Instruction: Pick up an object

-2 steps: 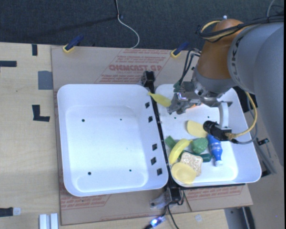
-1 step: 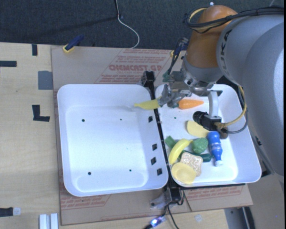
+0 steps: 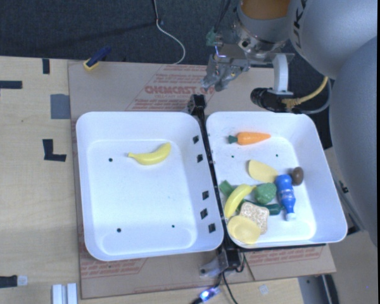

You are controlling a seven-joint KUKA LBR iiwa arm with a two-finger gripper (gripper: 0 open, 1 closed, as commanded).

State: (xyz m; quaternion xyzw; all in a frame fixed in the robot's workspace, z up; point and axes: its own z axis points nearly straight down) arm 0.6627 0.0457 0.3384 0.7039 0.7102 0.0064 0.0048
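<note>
- Two white bins sit side by side on a wooden bench: the left bin [image 3: 92, 189] and the right bin [image 3: 316, 163].
- The grey arm [image 3: 342, 30] reaches in from the right, with an orange band above the wrist.
- The gripper [image 3: 216, 81] hangs above the cardboard sheet [image 3: 164, 90], just behind the seam between the bins, touching no object; its jaws cannot be told apart as spread or closed.
- A banana [image 3: 151, 154] lies alone in the left bin.
- In the right bin: a carrot [image 3: 250, 138] near the back; a yellow slice [image 3: 261, 170]; a brown ball [image 3: 297, 175]; a blue bottle [image 3: 286, 195]; a second banana [image 3: 236, 199]; green pieces [image 3: 263, 192]; a cracker [image 3: 254, 214] on a yellow cup [image 3: 242, 232].
</note>
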